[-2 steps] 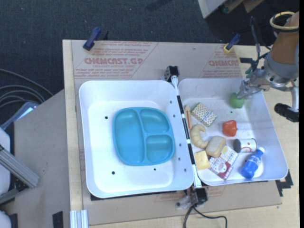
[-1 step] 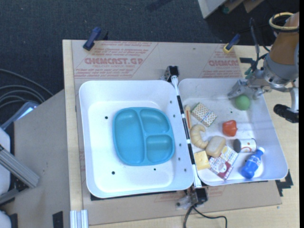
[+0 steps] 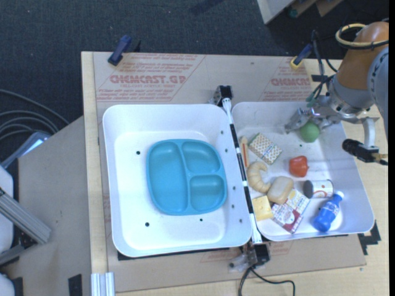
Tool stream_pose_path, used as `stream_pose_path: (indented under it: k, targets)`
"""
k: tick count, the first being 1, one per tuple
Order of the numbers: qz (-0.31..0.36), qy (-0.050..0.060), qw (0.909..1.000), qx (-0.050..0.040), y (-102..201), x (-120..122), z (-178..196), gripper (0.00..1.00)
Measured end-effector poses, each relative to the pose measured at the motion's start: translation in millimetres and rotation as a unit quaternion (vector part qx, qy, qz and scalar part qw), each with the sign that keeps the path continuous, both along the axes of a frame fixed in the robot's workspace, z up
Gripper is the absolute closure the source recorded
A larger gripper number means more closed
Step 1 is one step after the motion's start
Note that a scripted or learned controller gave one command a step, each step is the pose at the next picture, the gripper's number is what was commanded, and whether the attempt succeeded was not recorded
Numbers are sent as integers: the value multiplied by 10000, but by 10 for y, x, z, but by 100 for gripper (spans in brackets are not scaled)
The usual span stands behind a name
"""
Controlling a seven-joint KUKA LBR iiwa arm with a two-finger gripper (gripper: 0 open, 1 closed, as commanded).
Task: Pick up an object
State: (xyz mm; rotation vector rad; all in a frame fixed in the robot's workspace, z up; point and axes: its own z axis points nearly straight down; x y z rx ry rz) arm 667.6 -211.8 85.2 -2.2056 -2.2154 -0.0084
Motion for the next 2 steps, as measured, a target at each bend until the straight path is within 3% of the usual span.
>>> stream_pose_path:
  k: [1,2]
  targets:
    - [-1,-45,10000,-66,-42,6,111,100]
    - [-4,-68,10000,-70,854,11,1129,100]
